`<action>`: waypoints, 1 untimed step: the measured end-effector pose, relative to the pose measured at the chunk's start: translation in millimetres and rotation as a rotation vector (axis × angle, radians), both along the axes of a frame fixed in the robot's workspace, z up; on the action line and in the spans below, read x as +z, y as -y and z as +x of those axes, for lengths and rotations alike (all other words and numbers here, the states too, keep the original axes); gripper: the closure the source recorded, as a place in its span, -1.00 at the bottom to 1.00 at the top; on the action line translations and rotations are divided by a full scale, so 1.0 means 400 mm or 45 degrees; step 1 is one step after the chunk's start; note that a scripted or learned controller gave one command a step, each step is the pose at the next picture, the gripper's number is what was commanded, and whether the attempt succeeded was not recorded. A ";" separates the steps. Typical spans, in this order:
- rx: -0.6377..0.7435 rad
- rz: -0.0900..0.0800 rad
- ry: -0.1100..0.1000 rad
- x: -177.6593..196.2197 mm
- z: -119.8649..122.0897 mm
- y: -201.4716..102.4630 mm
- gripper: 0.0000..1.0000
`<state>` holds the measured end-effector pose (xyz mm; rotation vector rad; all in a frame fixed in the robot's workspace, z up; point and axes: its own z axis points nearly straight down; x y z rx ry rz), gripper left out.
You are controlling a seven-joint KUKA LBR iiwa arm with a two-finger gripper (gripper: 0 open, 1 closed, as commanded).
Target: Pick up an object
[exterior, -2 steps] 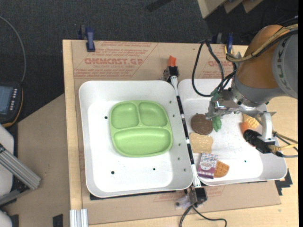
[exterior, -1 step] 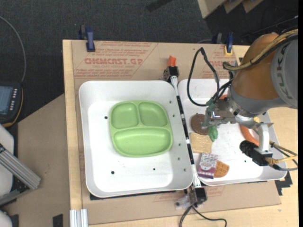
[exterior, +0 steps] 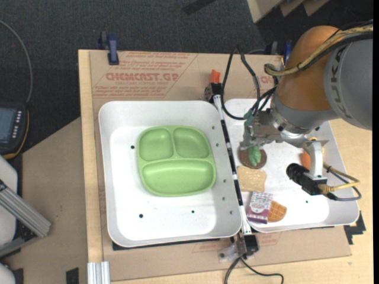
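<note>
Arm (exterior: pixel 323 76) reached in from right, over right bin (exterior: pixel 340 215). Left bin (exterior: pixel 115 158) occupied by green tray (exterior: pixel 176 160). Gripper (exterior: pixel 254 148) lowered onto green piece (exterior: pixel 255 157) on brown disc (exterior: pixel 253 156), left side of right bin. Cracker (exterior: pixel 252 178), packet (exterior: pixel 259 206), waffle (exterior: pixel 277 212) lying nearer. Jaw state cannot be told. Step judged: grasp approach. Next: firm closure needed, then straight lift.

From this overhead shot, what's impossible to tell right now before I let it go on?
- Gripper: the wrist hides its fingers, so contact with the green object is unreadable.
- Right bin: the arm covers its far half.
- Orange item: partly behind a white part, unidentifiable.
- Purple packet: print too small to read.
</note>
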<state>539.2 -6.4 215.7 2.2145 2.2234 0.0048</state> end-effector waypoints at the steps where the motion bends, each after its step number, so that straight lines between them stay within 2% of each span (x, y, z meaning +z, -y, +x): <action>1: 0.004 0.002 0.002 0.096 0.036 -0.156 1.00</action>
